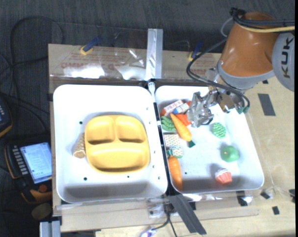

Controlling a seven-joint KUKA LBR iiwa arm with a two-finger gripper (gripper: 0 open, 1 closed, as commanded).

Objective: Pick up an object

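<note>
Jaws (200, 113): hung low in the right bin (255, 174), just beside the carrot (181, 126); you could not tell whether they were apart.
Risk: crowded toys by that carrot; closing there could have nudged it aside or pinched its neighbour.

Crowding along the left wall of the right bin (255, 154): a carrot (181, 125) lying slantwise, a green piece (167, 124) and a small packet (175, 105) pressing beside it, a patterned box (172, 141) just below, a second carrot (174, 170) hugging the wall lower down. Gripper (200, 113) hanging over the upper middle, just right of that cluster. Opening up across the bin's centre floor, bare white running between the pile and the right-hand trio: green knobbly toy (218, 130), green apple (230, 154), cupcake (223, 176), each standing apart. Filling most of the left bin (64, 132), a yellow divided tray (117, 143), an ice-cream cone (79, 145) touching its left edge.
</note>
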